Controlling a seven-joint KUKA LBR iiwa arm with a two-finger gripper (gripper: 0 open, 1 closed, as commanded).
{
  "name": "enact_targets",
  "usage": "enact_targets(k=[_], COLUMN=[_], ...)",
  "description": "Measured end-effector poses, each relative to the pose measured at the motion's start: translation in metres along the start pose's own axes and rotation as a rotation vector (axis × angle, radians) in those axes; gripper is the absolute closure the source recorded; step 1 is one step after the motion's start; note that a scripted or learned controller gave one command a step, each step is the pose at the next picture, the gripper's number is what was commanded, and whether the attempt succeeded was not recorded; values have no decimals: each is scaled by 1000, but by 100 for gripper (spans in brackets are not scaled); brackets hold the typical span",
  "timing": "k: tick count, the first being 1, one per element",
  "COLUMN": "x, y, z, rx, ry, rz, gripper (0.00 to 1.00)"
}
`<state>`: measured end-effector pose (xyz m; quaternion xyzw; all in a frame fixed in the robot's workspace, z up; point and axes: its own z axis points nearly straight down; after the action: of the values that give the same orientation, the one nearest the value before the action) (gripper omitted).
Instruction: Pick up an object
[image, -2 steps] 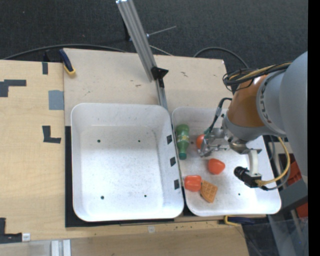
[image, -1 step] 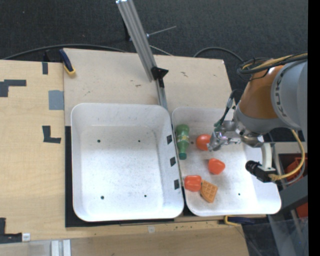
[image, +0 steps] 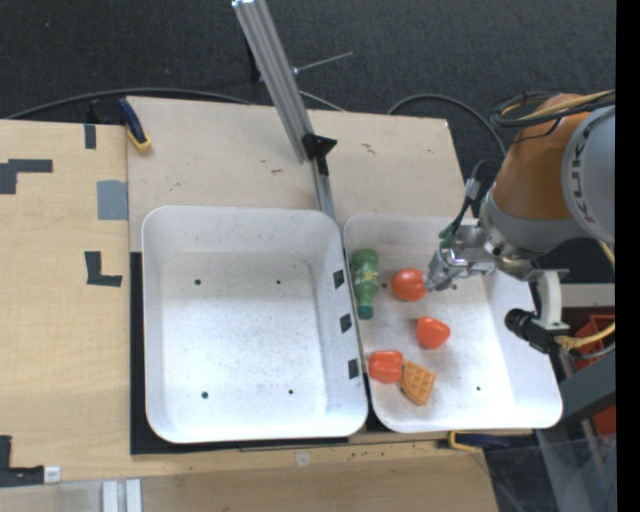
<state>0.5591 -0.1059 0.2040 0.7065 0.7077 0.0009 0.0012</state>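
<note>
five toys in right bin (image: 520, 400): green bottle (image: 364, 280), red tomato (image: 407, 285), red strawberry-ish piece (image: 432, 331), orange-red lump (image: 385, 365), waffle (image: 417, 382). gripper (image: 441, 277) low, just beside tomato's right side; finger state can't tell. tomato likely light, hard, smooth plastic, may roll; pinch across its middle.

Only partial lettering legible: "KU" in dark capitals on the grey arm casing (image: 598, 175) at the right edge, cut off by the frame. Label on the green bottle (image: 363, 280) too small to read. No other readable text, numbers or signs.
</note>
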Motion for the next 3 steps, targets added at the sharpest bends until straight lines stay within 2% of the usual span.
enact_targets(k=[1,2,3], x=[0,50,105], y=[1,23,40], z=[-23,-12,-24], rx=[1,5,3], ry=[0,2,3], rz=[0,-4,-6], gripper=[100,100,100])
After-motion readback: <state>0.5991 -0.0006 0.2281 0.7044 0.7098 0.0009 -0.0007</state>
